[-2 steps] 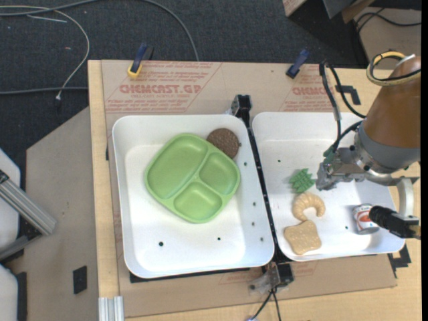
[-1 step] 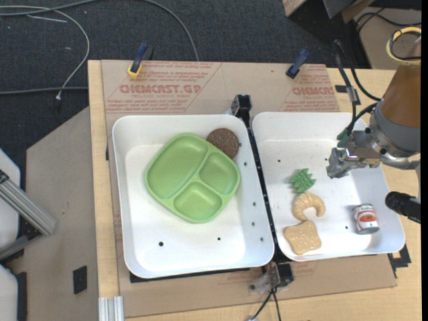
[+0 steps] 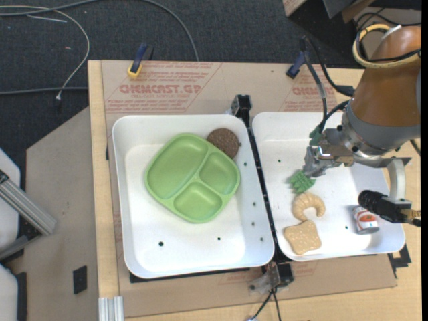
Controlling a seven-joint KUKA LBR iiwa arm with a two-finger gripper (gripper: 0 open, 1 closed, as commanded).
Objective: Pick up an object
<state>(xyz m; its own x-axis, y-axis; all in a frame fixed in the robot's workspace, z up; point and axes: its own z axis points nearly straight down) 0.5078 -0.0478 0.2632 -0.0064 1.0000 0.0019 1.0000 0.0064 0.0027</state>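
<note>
Camera view: right bin [image 3: 334, 122] holds four items: green toy [image 3: 302, 180], croissant [image 3: 309, 205], toast [image 3: 303, 238], small can [image 3: 365, 220]. Left bin [image 3: 127, 179] holds one green divided plate [image 3: 192, 176] and one brown cookie [image 3: 223, 140]. Gripper [image 3: 313, 167] touches the green toy; whether its fingers grip it, I cannot tell.

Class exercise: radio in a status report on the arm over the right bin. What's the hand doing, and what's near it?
Hand low in right bin, at green toy; grip unconfirmed. Croissant, toast and small can lie apart. Nothing in the way.

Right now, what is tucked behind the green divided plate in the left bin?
A brown round cookie-like disc sits at the far edge of the green divided plate, against the left bin wall. The plate's rim covers its near edge, so how far it extends underneath cannot be seen.
</note>
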